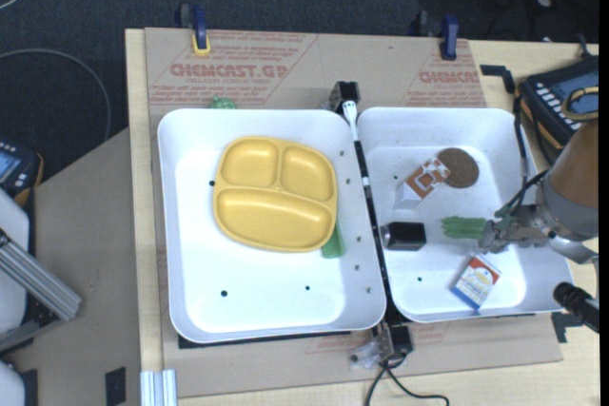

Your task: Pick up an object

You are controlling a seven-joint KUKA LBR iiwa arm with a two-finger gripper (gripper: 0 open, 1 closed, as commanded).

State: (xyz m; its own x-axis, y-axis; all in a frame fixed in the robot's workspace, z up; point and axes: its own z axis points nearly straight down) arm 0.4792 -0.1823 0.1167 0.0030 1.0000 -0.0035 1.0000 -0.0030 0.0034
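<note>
The jaws I can't make out from here: whether they stand apart or together is lost in the dark clutter at the tip of the gripper (pixel 497 236), which sits low in the right bin (pixel 495 133), reaching in from three o'clock. The thing nearest to it is a green object (pixel 463 226), lying just off the tip toward nine o'clock, so close they may be touching; I can't tell. Its long axis runs nine-to-three, roughly in line with the arm's reach, so I'd judge a grasp would need to close across it from twelve and six.

From the tip, a small carton (pixel 477 281) with blue and red print lies toward seven o'clock, a black block (pixel 405 235) toward nine, and a brown disc (pixel 458 167) with an orange-and-white packet (pixel 424 179) toward eleven. Their printing is too small to read.

The board (pixel 285 62) under the bins carries red lettering, "CHEMCAST" repeated. In the left bin (pixel 190 204) lies a yellow divided plate (pixel 276 193).
</note>
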